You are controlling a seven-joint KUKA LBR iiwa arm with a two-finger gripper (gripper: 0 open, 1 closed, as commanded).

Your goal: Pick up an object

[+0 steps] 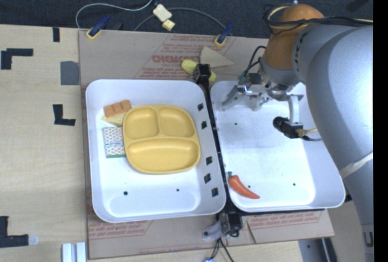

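Down at the far end of the right bin (321, 191) sits the end effector (244, 96), its metal parts low over the white floor close to the divider between the two bins, and from this angle I cannot tell how it is set, open or closed. Nothing visible is caught in it. Behind it rises the grey arm (339, 85) with its orange band (285, 42), bulking large over the right side of the bench (36, 151). Look to the near end of that same right bin: an orange carrot-like piece (242, 187) lies flat on the floor, hard by the divider and well apart from the end effector. Over in the left bin (109, 194), a yellow compartment plate (162, 138) takes the middle, lying flat. Just beside its left edge rests a small patterned block (113, 141), and above that a tan, bread-like wedge (117, 110), both touching or nearly touching the plate. Beyond the bins, on the cardboard sheet (151, 54), a yellow item (190, 65) lies near the top of the divider.
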